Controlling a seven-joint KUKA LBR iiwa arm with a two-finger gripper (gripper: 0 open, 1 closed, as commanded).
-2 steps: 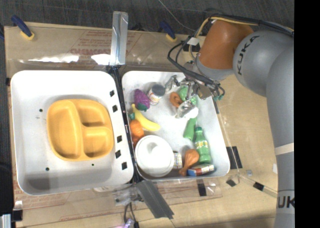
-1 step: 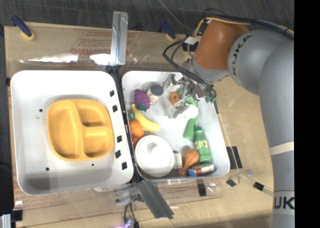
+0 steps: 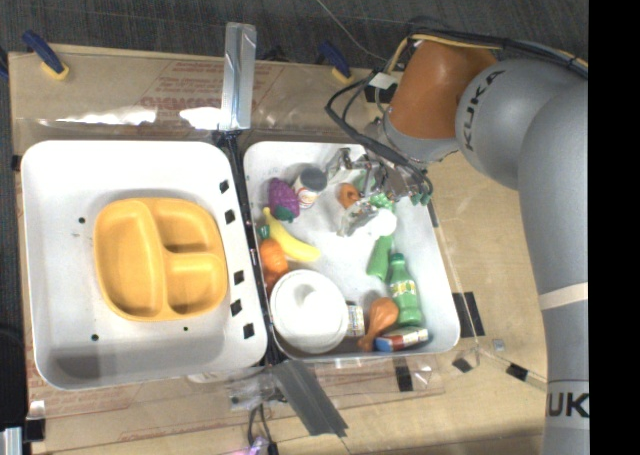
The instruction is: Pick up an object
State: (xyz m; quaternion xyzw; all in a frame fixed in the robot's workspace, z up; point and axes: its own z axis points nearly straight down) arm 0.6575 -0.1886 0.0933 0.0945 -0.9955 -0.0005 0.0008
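My gripper point(image 3: 362, 193) is low in the upper part of the right bin point(image 3: 440, 263), below the arm's orange band point(image 3: 430, 88). A small orange object point(image 3: 347, 194) lies right against the gripper's left side. Whether it is held I cannot tell. Just left of it are a grey round piece point(image 3: 312, 179) and purple grapes point(image 3: 283, 198). Further down the bin lie a yellow banana point(image 3: 292, 242), an orange fruit point(image 3: 272, 258), a white bowl point(image 3: 308, 308), two green bottles point(image 3: 380, 255) point(image 3: 403, 290), a brown drumstick point(image 3: 380, 316) and a red-and-blue item point(image 3: 402, 340).
The left bin point(image 3: 50, 183) holds a yellow divided tray point(image 3: 160, 253). A metal clamp point(image 3: 238, 73) stands at the divider between the bins. Black cables point(image 3: 345, 108) loop from the wrist above the right bin. The grey arm point(image 3: 540, 143) covers the bench's right side.
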